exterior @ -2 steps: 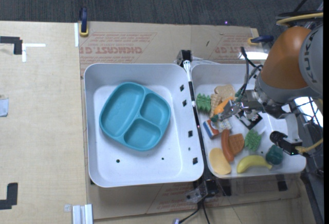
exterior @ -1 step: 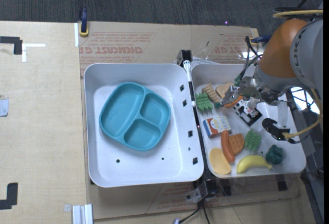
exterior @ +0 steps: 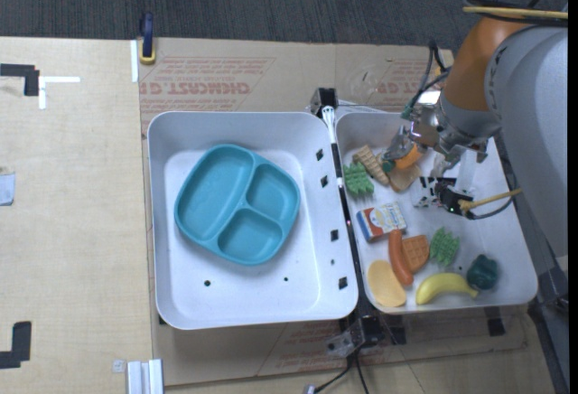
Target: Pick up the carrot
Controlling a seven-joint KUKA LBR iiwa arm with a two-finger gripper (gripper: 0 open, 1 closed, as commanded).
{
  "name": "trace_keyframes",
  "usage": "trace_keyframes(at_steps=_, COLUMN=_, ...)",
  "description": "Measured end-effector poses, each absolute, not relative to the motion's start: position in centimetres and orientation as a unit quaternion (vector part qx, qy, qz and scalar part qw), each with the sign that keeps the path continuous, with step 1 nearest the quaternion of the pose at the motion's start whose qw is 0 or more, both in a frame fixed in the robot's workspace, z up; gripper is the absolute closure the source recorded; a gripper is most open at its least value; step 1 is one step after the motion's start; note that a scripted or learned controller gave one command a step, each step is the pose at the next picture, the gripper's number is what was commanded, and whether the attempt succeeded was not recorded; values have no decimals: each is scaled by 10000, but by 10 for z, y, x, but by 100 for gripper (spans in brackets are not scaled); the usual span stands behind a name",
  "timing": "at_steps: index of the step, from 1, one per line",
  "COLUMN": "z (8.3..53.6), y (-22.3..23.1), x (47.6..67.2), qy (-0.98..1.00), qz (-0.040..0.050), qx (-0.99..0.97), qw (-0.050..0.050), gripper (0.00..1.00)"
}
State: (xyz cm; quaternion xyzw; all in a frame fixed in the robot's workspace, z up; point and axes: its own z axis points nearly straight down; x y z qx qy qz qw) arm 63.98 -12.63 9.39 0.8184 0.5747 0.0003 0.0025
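The carrot (exterior: 409, 157) shows as a short orange piece at the back of the right bin (exterior: 515, 239), beside a tan ridged cracker (exterior: 372, 164). My gripper (exterior: 403, 148) is low in that bin, right on top of the carrot's left end and touching or nearly touching it. The wrist hides most of the carrot, so I cannot make out whether it is gripped.
The right bin also holds a green ridged piece (exterior: 358, 178), a small carton (exterior: 381, 220), a red sausage (exterior: 397, 257), an orange waffle (exterior: 416, 249), broccoli (exterior: 443, 245), a dark green pepper (exterior: 482, 271), a banana (exterior: 444, 286) and a yellow disc (exterior: 387, 286). A blue divided plate (exterior: 237, 203) lies in the left bin (exterior: 167, 293).
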Motion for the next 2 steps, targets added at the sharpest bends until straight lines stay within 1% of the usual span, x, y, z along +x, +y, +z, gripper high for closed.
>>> trace_keyframes(at_steps=1, z=104, y=-127, x=640, qy=5776, qz=-5, qx=8163, qw=35, gripper=100)
trace_keyframes(at_steps=2, z=191, y=-41, x=643, qy=5785, qz=-11, qx=8157, qw=-2, gripper=100)
